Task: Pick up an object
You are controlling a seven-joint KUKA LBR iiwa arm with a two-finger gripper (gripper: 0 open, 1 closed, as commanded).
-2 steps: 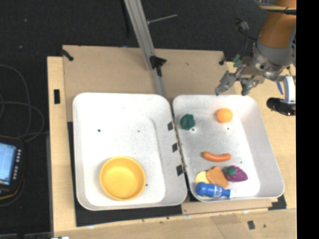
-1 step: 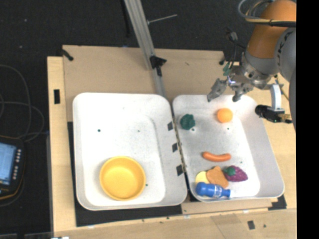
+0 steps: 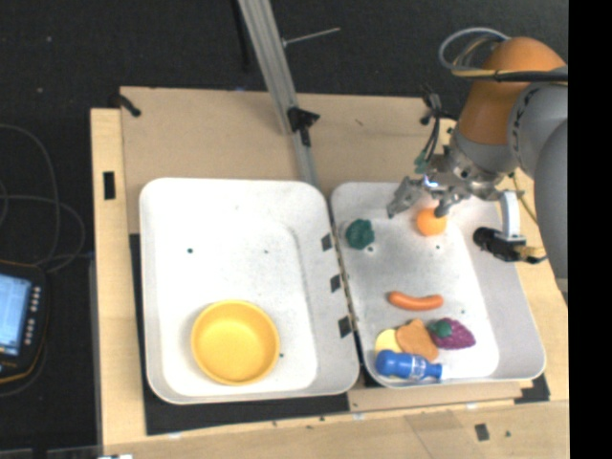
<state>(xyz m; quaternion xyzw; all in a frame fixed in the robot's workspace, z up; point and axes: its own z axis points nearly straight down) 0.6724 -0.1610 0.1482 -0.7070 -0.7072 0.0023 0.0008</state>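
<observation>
A yellow bowl point(image 3: 235, 341) sits in the left bin point(image 3: 172, 208), while toys crowd the near end of the right bin point(image 3: 497, 299): a blue bottle point(image 3: 408, 365), a purple piece point(image 3: 452, 334) and an orange sausage shape point(image 3: 416, 300). Farther back, beyond a green lump point(image 3: 360, 233), the gripper point(image 3: 427, 199) hangs with fingers spread just above a small orange ball point(image 3: 431, 222), not visibly closed on it. Judged from this, the pick is approached but not made; closing and lifting remain.

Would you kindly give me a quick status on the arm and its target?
Gripper over right white bin, directly above small orange ball. Ball on bin floor, not visibly gripped. Green lump left of it, well apart.
</observation>
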